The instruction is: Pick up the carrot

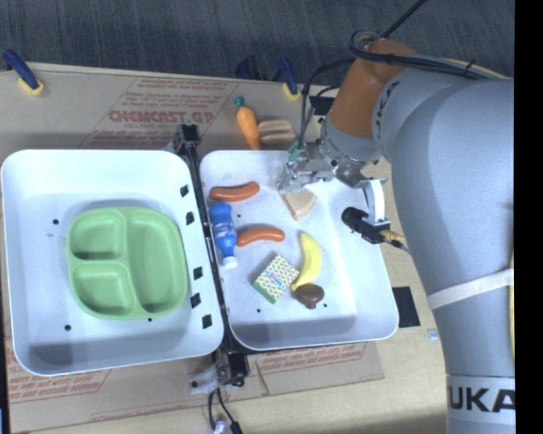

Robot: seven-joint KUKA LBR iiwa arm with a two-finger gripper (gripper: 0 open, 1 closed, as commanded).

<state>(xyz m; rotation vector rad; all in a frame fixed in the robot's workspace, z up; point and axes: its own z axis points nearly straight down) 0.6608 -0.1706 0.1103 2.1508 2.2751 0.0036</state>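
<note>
Hiding much of the right white bin (371,310) behind its grey bulk, the arm sets its metal two-finger gripper (299,172), whose opening cannot be judged, over a pale bread wedge (300,204), while the orange carrot (247,127) lies beyond it to its left outside the bin's far rim, green tip pointing away, long axis nearly straight away from the camera.

The carrot (246,127) is orange with a green top. The tray (127,262) is light green. Both bins (36,188) are white. The two sausages (234,191) are red-orange. The banana (309,259) is yellow with a dark brown end. The bottle (223,230) is blue and white. The small box (276,278) has a yellow and green pattern. The bread (300,204) is tan. The counter (145,107) is brown with red words. The arm (452,170) is grey with an orange band.
</note>
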